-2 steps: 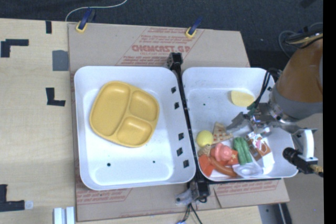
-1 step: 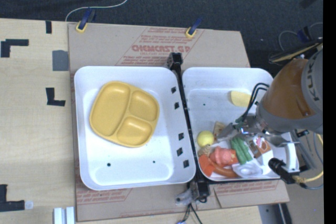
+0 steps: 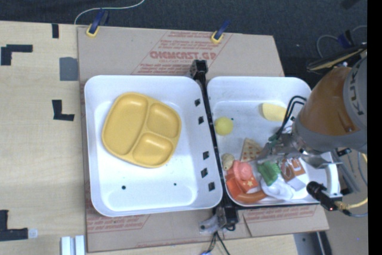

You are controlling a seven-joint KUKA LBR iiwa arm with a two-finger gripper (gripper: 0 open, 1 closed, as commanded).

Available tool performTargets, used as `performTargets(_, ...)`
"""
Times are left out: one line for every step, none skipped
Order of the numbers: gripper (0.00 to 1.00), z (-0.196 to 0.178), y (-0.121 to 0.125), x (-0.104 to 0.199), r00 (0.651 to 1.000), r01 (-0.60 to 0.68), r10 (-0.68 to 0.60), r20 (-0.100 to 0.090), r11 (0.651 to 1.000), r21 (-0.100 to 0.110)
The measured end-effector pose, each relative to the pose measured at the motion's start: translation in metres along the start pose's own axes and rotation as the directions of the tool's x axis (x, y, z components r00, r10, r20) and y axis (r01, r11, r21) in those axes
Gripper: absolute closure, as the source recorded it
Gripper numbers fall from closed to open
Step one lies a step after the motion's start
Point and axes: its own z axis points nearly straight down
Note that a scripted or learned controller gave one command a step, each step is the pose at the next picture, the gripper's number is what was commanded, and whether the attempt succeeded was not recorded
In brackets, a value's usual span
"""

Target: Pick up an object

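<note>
Left bin holds a yellow tray; right bin holds mixed toys; pincer state unclear

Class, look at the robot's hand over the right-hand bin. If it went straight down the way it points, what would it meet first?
Most likely the green item in the pile just below the hand, beside the pink toy and white cloth. Depth is hard to judge from this slanted view, so that is a best guess.
</note>
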Motion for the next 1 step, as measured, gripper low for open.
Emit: performTargets(0.00, 0.0005, -0.0002, -0.0001, 1.000, -0.001, 0.001, 0.000, 1.000, 0.001)
